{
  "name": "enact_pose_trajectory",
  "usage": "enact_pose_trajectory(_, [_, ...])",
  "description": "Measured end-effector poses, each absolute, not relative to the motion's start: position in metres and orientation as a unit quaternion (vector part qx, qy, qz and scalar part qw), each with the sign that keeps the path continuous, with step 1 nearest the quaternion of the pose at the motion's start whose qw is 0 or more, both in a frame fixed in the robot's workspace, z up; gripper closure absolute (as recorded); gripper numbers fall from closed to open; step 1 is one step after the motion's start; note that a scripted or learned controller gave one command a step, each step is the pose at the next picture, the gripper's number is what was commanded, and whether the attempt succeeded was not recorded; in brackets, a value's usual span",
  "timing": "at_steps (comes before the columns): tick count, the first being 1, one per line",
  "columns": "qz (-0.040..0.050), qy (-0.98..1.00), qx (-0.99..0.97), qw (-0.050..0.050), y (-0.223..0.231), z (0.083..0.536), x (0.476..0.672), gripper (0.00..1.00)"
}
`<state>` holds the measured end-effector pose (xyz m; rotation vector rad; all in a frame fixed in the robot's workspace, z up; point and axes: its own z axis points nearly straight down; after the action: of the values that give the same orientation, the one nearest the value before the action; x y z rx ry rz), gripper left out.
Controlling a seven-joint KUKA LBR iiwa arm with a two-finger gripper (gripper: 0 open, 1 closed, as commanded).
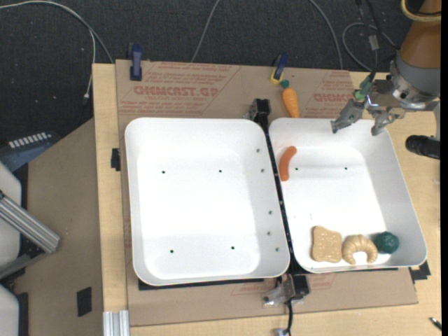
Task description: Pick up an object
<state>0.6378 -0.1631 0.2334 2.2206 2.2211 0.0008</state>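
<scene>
Hovering at upper right, our gripper (362,123) hangs spread, grasping nothing; we judge the sausage (287,162) light, smooth, best pinched mid-length.

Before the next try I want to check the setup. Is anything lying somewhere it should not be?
Yes. A small carrot lies outside both bins, on the cardboard behind the right bin. The sausage, cracker, croissant and green ball lie inside it.
</scene>
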Motion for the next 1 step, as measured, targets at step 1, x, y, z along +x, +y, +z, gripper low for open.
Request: enact_pose_trajectory(1, [-0.0007,0.707,0.707,-0.001,-0.1527,0.207,0.5637,0.0])
